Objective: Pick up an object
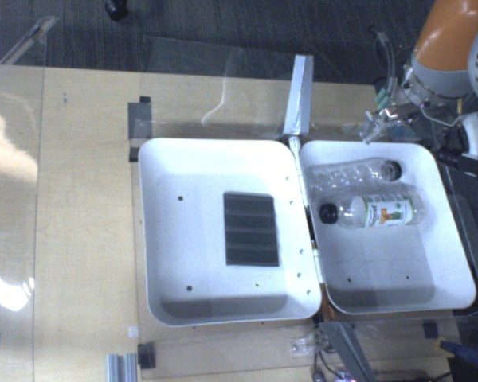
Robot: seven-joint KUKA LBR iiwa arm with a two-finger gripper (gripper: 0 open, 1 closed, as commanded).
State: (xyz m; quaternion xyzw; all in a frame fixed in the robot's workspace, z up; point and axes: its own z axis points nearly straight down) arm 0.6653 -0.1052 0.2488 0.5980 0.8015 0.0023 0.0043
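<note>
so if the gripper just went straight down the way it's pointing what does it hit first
Probably the far rim of the right bin, or the clear bottle lying just inside it. The gripper hovers above that back edge, and from this slanted view its depth is hard to judge.

Bright, even overhead light. Glare on the clear panel [16,213] toward the bench's [88,293] left edge. Soft shadows along the near walls of both bins [223,313]. Slightly soft focus, mild grain.

Two clear glossy plastic bottles [366,211] lie in the smooth matt white plastic right bin [450,269]; the left bin [167,293] carries a ribbed dark panel [251,228]. The worktop [72,237] looks like pale wood.
</note>
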